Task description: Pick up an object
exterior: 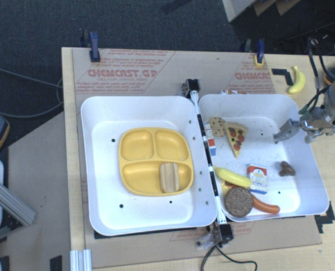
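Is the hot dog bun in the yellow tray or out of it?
In: the bun lies inside the yellow tray's large lower compartment, in the left bin.

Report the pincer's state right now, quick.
Pincer: over the right bin's far right side, nothing visible between its fingers; open or closed cannot be told.

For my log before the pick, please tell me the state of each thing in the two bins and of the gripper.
Yellow tray: flat in left bin, holding a bun.
Pizza slice: lying flat, right bin.
Banana: lying, untouched.
Sausage: lying by the patty.
Gripper: above right bin, holding nothing.
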Motion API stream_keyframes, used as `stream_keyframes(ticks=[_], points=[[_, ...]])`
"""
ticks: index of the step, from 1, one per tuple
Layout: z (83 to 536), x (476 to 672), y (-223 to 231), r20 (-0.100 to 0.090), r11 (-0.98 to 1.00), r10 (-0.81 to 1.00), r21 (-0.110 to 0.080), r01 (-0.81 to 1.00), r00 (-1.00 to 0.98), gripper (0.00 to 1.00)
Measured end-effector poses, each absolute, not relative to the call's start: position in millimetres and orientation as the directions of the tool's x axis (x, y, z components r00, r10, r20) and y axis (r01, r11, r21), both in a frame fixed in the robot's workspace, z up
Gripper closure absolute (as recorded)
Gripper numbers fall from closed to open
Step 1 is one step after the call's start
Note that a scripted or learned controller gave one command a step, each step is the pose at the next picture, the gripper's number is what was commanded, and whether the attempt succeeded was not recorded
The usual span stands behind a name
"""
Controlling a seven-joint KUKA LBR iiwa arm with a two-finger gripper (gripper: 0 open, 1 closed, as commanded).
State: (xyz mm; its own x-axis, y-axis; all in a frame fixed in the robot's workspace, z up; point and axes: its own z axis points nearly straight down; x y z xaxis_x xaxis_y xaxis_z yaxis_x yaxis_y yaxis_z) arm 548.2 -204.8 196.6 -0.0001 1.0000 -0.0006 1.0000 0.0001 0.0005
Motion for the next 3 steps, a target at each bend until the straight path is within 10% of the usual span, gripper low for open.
stream_keyframes(ticks=[2,3], points=[[81,614.0,-92,0.002,0.006,1.0,-0.003,1.0,-0.006,0.0],[95,614.4,-96,0.0,0.002,1.0,0.003,1.0,-0.002,1.0]])
